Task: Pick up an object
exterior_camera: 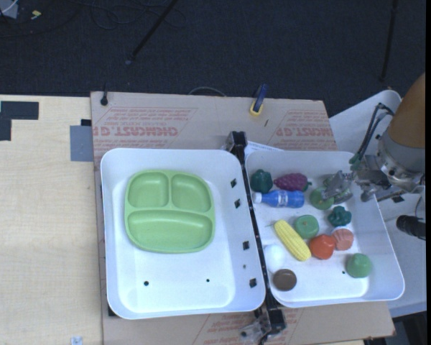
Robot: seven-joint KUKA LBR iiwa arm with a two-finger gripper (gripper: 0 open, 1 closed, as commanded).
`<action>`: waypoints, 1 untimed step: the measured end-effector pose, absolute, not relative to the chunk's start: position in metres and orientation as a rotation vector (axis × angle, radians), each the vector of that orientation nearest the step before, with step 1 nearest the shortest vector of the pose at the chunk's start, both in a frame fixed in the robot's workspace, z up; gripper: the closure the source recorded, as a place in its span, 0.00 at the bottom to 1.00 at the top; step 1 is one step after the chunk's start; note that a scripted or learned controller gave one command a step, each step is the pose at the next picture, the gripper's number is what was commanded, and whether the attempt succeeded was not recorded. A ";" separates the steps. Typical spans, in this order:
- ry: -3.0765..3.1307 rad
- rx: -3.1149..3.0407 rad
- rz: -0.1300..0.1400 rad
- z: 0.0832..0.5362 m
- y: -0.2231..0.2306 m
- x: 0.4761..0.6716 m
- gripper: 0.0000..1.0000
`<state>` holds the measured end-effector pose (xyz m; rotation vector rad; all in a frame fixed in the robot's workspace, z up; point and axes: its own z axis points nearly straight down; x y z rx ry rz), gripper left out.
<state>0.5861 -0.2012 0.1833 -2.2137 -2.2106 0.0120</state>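
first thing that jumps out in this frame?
The green divided plate lying alone in the left bin. Next, the colourful toy food crowded in the right bin, with the yellow corn near the middle. The gripper hangs over that bin's upper right, beside a green piece.

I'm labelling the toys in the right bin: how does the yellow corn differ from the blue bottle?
The yellow corn is yellow with a bumpy surface; the blue bottle is smooth and blue with a white end. The corn lies at a slant near the bin's middle; the bottle lies almost level, farther back, beside the purple toy. The corn looks slightly longer. Both are elongated toys lying on their sides in the right bin.
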 end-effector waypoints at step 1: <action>-2.222 -2.221 0.000 0.191 -0.202 0.589 0.00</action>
